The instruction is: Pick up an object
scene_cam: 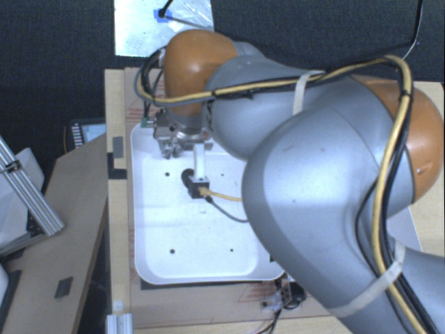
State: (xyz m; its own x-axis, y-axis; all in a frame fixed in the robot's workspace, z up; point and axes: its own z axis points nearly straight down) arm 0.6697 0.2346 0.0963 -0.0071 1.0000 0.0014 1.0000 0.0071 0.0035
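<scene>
Gripper (182,145) stands low over the far end of the left white bin (174,252), close to that bin's far rim; whether it is spread or pressed together cannot be told, its underside being turned from the camera; nothing is seen pinched in it; where the object lies relative to it cannot be determined. The grey arm (313,179), with its orange band (195,61) above the wrist, covers the bin's near right corner and the right of the bench (118,186); whatever lies beneath is hidden.

Dark floor (55,47), plywood bench (115,103) (pale), foil sheet (149,19)
</scene>
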